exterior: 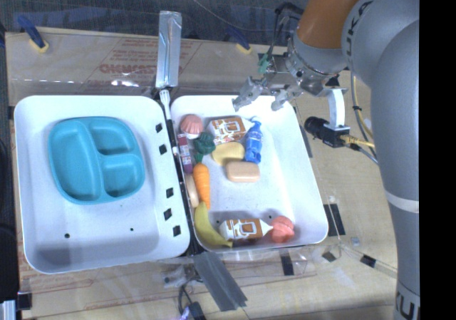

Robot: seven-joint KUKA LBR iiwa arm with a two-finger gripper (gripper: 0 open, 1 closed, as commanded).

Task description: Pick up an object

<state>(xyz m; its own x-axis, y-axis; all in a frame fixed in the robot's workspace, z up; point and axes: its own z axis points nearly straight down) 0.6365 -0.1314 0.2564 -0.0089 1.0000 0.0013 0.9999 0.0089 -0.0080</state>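
We see pincer (pixel 261 100) hanging over far rim of right bin (pixel 308 169), fingers spread open, nothing between them. Right bin holds toy food: blue bottle (pixel 253 142) nearest pincer, carton (pixel 226 127) just beside it, yellow block (pixel 228 152), tan bar (pixel 243 172), carrot (pixel 202 182), banana (pixel 206 229), second carton (pixel 244 227) touching pink piece (pixel 283 229), perhaps a shrimp. Left bin (pixel 43 240) carries blue divided tray (pixel 96 157). Both bins sit on bench (pixel 342 269).
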